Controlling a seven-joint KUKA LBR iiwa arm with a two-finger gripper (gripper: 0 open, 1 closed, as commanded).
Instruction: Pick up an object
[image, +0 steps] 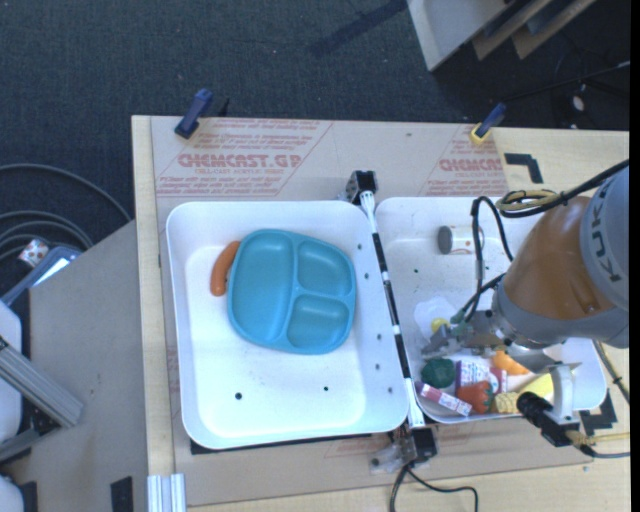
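At lower right of the frame, the gripper (452, 338) hangs over a heap of small objects (470, 385) in the right bin (420, 225); its finger state I cannot tell. A blue tray (292, 290) lies in the left bin (280, 420)

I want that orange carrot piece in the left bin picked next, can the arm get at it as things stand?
Probably, though awkwardly: the carrot lies in the left bin, touching the blue tray, apparently tucked partly under its rim. Its other side is free.
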